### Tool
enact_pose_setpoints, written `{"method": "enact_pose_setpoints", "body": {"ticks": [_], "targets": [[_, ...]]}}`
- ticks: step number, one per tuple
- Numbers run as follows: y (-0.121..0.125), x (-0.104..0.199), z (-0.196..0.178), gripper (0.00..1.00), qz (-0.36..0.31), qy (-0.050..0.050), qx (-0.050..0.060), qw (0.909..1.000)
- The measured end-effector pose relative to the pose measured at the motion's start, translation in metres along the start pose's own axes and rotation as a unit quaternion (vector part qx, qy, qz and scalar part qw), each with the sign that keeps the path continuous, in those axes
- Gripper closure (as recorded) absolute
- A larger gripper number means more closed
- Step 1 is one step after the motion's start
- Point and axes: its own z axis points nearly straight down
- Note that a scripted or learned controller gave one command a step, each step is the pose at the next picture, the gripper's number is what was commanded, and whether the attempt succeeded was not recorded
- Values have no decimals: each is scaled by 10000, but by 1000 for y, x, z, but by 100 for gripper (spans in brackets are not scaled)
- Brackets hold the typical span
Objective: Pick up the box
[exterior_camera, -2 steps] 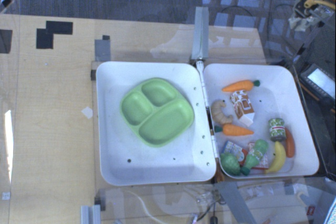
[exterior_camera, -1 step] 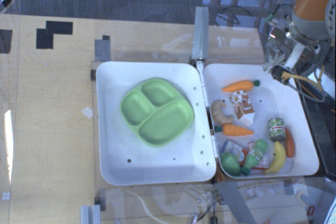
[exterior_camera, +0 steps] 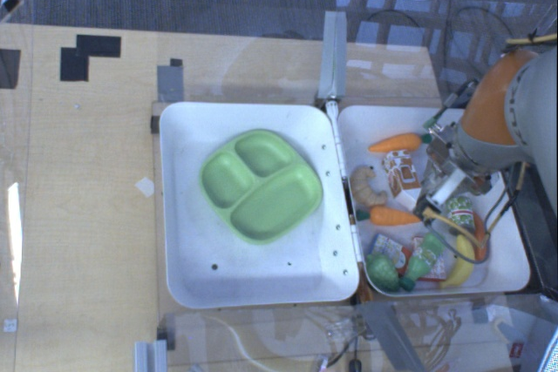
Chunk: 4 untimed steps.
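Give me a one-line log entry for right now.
gripper low in right bin | beside box | box not held | green tray in left bin

Two white bins sit side by side: the left bin [exterior_camera: 187,274] and the right bin [exterior_camera: 514,274]. One green divided plate [exterior_camera: 261,185]. Two carrots [exterior_camera: 397,143] [exterior_camera: 394,217]. One small box [exterior_camera: 402,172]. One banana [exterior_camera: 460,267]. One green bottle [exterior_camera: 425,256].
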Motion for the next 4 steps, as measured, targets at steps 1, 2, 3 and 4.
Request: {"method": "enact_pose_setpoints", "body": {"ticks": [1,2,3,4], "targets": [[38,-2,1,100,765,-1,-3,9971],[51,55,-103,100,637,-23,25,9980],[63,-17,2,100,599,-14,8,9982],[82,5,-144,100,1262,-27,21,9920]]}}
